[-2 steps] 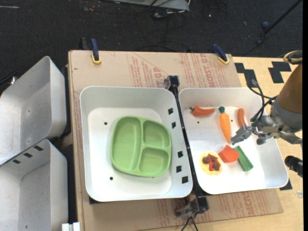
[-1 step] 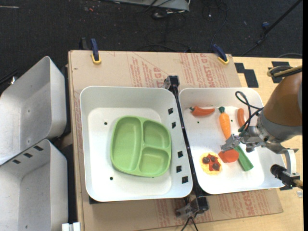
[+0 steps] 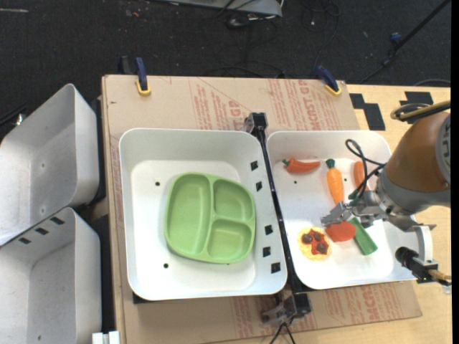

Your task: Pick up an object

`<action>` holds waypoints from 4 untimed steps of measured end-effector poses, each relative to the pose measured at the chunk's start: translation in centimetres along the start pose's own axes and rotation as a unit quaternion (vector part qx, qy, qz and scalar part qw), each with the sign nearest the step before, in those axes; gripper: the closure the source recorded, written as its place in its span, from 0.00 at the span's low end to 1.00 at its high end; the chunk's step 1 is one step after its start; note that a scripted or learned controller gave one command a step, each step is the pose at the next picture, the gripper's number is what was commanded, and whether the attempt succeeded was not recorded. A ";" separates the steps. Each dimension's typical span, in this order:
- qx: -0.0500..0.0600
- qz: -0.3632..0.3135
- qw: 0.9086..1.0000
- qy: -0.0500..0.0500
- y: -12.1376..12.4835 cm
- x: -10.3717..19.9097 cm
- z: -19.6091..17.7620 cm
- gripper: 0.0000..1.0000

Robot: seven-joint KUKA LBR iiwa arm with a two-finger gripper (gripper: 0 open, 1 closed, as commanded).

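Observation:
In the right bin lie several toy foods. A red pepper and an orange carrot are at the back, with another orange piece beside them. Toward the front sit a yellow pizza slice with dark topping, a red piece and a green piece. My gripper reaches in from the right and hangs low over the red and green pieces, just above the red one. The grey wrist hides part of the bin's right side.
The left bin holds a green divided plate. A black divider separates the two bins. Two more white bins stand off the bench at the left. Cables trail over the right bin's back corner.

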State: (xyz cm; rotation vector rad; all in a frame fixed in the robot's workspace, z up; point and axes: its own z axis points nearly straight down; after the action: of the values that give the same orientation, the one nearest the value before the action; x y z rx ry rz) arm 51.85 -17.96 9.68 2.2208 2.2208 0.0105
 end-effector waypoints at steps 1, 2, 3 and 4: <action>-0.005 0.000 1.000 -0.003 0.2 -0.1 -1.2 1.00; 0.001 -0.001 1.000 -0.003 -0.5 0.0 -5.9 1.00; -0.001 -0.002 1.000 -0.003 -0.1 0.1 -12.2 1.00; 0.002 -0.001 1.000 -0.002 -0.1 0.1 -11.9 1.00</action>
State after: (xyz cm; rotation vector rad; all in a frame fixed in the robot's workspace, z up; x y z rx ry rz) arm 51.74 -17.91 21.62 2.2182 2.2227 0.0007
